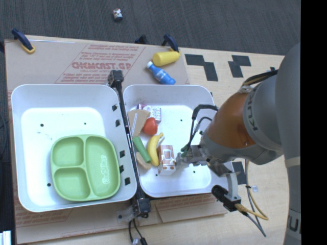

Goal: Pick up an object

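The right bin (196,98) holds several small items along its left side: a yellow banana (154,148), a red tomato (150,126), a green cucumber (140,146), a tan bread slice (137,120), a pink-and-white packet (152,111) and a small brown-and-white carton (167,157). My gripper (182,156) is low inside this bin, just right of the carton and touching or nearly touching it. The grey and orange wrist (230,129) hides the bin's right side.
The left bin (30,101) holds a green three-compartment plate (85,167). Behind the bins, a yellow bottle (165,58) and a blue bottle (161,75) lie on the cardboard. Black clips sit along the divider (121,116) between the bins.
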